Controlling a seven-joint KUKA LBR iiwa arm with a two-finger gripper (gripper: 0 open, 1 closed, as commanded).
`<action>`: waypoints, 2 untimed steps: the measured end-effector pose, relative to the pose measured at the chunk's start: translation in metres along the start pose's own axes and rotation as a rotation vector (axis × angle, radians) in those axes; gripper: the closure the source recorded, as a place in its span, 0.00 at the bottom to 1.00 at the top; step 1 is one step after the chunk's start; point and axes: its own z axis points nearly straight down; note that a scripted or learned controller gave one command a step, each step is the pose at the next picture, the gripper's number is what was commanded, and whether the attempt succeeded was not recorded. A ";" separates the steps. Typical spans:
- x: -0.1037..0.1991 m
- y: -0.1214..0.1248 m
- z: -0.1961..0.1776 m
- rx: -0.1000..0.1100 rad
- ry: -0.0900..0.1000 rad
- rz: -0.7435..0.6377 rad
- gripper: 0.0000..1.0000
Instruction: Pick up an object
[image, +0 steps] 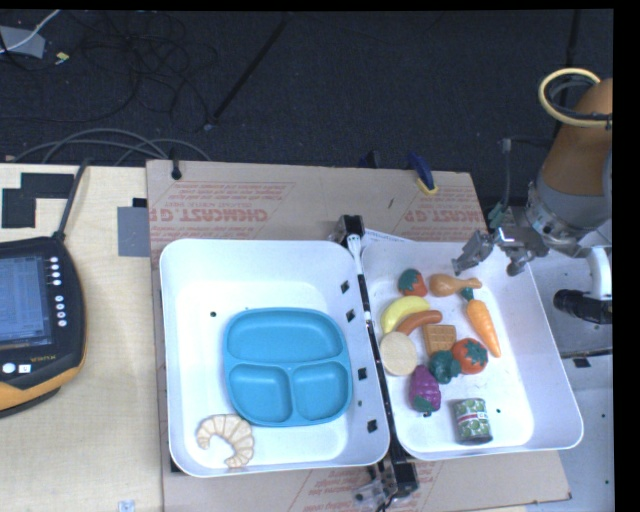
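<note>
My gripper (493, 258) hangs over the back edge of the right bin (545, 400), open, with nothing between its fingers. Just below and left of it lie a drumstick (452, 285) and a red-and-green fruit (411, 282). A carrot (482, 325) lies below the gripper. Further forward are a banana (401, 309), a sausage (420, 322), a cracker (440, 338), a round bun (398, 353), a tomato (470, 355), a dark green vegetable (444, 367), a purple fruit (424, 390) and a green can (471, 420).
The left bin (190, 290) holds a blue divided plate (287, 365) and a croissant (227, 438) at its front left. A control pendant (35, 315) lies on the bench at far left. Clips (360, 330) line the wall between the bins.
</note>
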 end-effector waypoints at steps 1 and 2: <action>0.058 -0.002 0.102 -0.016 -0.002 0.000 0.00; 0.058 -0.002 0.091 -0.015 0.000 0.001 1.00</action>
